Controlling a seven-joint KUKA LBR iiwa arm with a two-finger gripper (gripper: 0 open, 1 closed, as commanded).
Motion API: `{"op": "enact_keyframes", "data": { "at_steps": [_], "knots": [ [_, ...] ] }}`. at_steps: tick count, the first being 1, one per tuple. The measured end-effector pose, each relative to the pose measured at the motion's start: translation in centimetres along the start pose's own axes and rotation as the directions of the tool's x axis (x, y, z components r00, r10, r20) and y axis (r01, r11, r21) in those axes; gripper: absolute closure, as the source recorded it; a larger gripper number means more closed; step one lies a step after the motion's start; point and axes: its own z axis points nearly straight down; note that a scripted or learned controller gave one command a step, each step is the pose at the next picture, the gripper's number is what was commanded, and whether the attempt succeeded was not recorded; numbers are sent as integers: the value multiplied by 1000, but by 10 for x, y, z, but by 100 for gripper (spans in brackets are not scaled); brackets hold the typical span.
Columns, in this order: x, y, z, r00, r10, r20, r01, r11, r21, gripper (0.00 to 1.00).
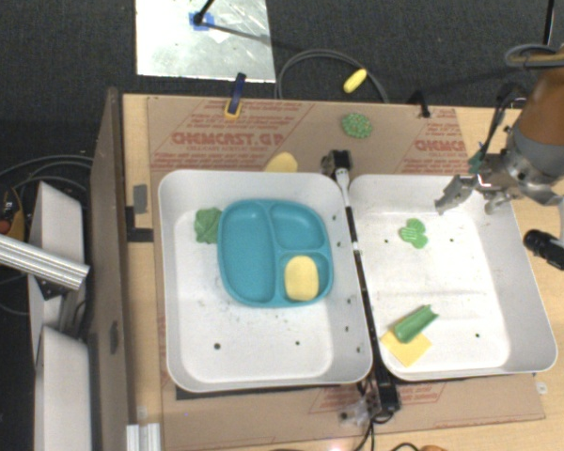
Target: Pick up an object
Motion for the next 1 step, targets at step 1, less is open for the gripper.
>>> {"op": "enact_keyframes", "data": {
  "at_steps": [1],
  "knots": [
    [29,14,114,1000,-8,-6,8,1000,12,0]
  ]
}}
